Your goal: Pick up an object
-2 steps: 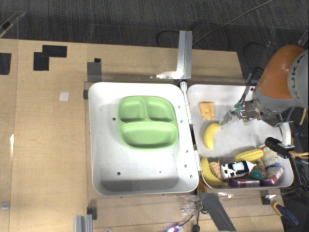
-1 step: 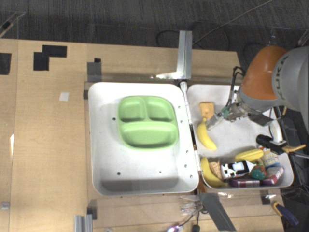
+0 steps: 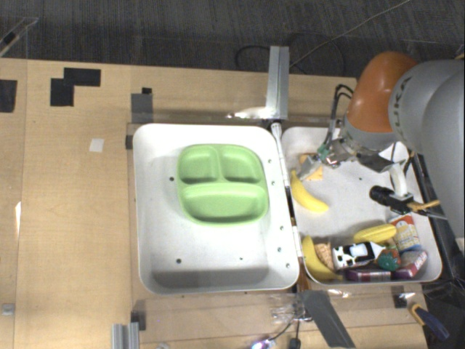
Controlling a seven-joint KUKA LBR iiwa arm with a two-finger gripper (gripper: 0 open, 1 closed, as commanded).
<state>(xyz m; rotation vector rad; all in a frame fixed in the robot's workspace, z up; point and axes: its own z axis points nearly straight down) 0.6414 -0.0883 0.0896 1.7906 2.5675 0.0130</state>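
Occupying the bench: left bin [image 3: 152, 217], white, bearing a green divided tray [image 3: 221, 182] at its middle. Right bin [image 3: 341, 195], white, with the grey arm [image 3: 429, 100] reaching in over its far side. Gripper [image 3: 325, 156] low at the bin's far left; finger state cannot be told. Banana [image 3: 306, 195] just near of the gripper. Small items [image 3: 374, 257] heaped along the near edge.

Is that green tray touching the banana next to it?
Apart. The camera view shows the green tray in the left bin and the banana in the right bin, rims between them.
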